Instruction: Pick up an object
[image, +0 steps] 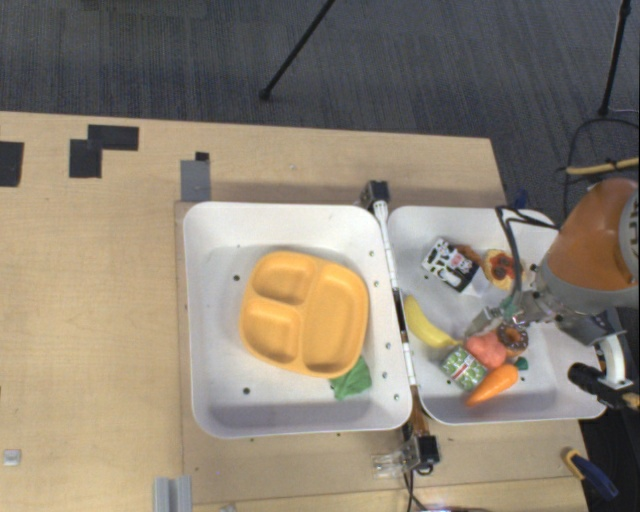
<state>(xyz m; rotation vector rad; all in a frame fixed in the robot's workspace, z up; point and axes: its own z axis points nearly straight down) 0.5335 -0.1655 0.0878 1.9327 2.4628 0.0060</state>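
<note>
The right bin (430, 225) holds several small items: a black-and-white carton (447, 264), a yellow banana (427, 327), a green-and-red box (463, 368), an orange carrot (494, 383), a pink-red piece (486, 348) and a round brown-orange piece (498, 266). My gripper (505, 322) reaches in from the right and hangs low over the pink-red piece and the carrot. Its tips sit close above the pink-red piece.
The left bin (215, 240) carries a yellow divided plate (303, 312) with a green leafy piece (352, 381) at its lower right edge. A ridge (396, 310) divides the two bins. The arm's orange band (592, 240) looms over the right bin's far side.
</note>
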